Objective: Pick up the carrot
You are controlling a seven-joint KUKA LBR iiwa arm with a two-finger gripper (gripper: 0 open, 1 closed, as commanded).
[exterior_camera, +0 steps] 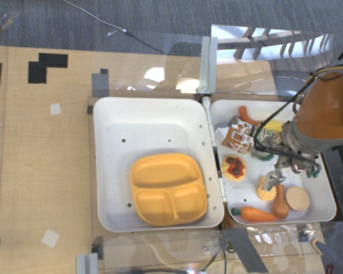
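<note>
Gripper hangs low in the right bin, at the lower right of the frame, below the arm's orange band. Its metal tip sits over a round cracker-like piece and seems to touch or nearly touch it; nothing shows between its parts, so I judge it holds nothing. Whether it is apart or together I cannot tell, since the tip reads as one pale blur from this slant.

Carrot lies just below and a little left of that tip, along the bin's lower wall. Its long axis runs nearly level across the frame, thick end left with a green stub, point toward the right. A brown drumstick-shaped piece stands just beside the carrot's point, and a tan disc lies right of that. A small pizza slice lies up and left of the tip.

In my judgement, the coming move calls for a short shift down-frame and slightly left, with the closing line set across the carrot's axis; the drumstick and the wall crowd it.

Left bin bears a yellow tray.
</note>
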